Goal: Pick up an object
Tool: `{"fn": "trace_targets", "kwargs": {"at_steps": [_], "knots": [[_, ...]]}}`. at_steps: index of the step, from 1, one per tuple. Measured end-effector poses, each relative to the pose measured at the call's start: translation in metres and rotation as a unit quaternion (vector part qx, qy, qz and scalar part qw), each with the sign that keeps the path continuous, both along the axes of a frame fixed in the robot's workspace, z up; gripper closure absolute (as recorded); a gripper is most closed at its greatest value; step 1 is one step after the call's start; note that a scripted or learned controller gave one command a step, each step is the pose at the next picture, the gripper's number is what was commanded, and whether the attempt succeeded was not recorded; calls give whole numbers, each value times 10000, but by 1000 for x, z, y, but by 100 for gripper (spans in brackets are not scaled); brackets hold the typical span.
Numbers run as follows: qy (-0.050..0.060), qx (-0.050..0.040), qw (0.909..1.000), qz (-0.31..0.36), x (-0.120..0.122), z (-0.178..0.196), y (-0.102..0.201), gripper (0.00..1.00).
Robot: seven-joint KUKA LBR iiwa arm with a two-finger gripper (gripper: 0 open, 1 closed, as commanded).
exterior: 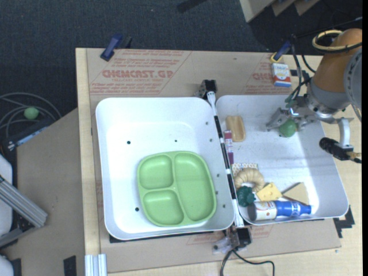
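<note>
Right shallow white bin point(322, 171): holds the candidate objects.
- Small round green ball point(287, 129), at about 1 o'clock in that bin, touching or just beside the tips of the two-finger metal gripper point(286, 119). Cannot tell whether the tool is spread or closed, nor whether the ball sits within it.
- Tan oblong bread-like piece point(235, 127), at 11 o'clock, near the shared wall.
- Cluster at 6 to 7 o'clock: beige ring-shaped item point(249, 176), yellow wedge point(267, 192), blue-and-white tube point(282, 210), lying touching one another.

Left shallow white bin point(115, 154): pale green three-compartment plastic tray point(175, 187), at 5 o'clock.

Handling note, as judgement: centre on the ball before closing, since a round thing rolls off a glancing touch; lift straight up, slowly; check for the ball in the grip once clear of the floor.
</note>
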State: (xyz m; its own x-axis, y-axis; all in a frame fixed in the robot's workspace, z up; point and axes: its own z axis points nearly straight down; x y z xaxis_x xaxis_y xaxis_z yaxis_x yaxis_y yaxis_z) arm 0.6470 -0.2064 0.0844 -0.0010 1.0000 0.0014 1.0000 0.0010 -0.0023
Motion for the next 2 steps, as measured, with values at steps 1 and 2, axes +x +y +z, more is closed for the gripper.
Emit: {"fn": "trace_targets", "kwargs": {"at_steps": [1, 2], "knots": [[-17, -9, 10000, 1, 1, 11, 0, 100], [-14, 2, 10000, 8, -21, 63, 79, 100]]}}
